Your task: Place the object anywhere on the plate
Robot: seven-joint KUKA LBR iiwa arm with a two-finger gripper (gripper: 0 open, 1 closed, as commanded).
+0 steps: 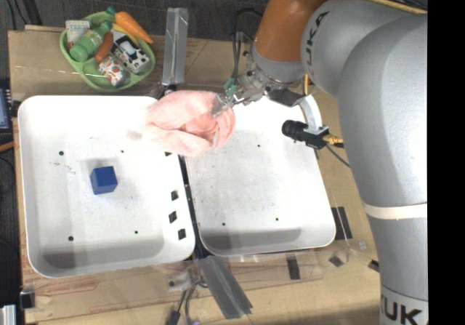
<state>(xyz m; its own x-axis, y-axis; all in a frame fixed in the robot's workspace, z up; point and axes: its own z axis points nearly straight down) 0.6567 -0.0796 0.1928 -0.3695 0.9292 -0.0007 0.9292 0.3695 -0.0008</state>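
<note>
Cloth (190, 121) | pink, long axis left-right across bin divider | fingers (227, 102) pinch its right end

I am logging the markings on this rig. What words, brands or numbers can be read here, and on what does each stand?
"KUKA", partly seen as "UKA": on the grey arm below its orange band.
"KUK", cut off by the frame: on the arm's base at lower right.
Printed packaging in the green bowl: too small and blurred to read.
Nothing legible on the blue cube, the pink cloth or the white bins.
</note>
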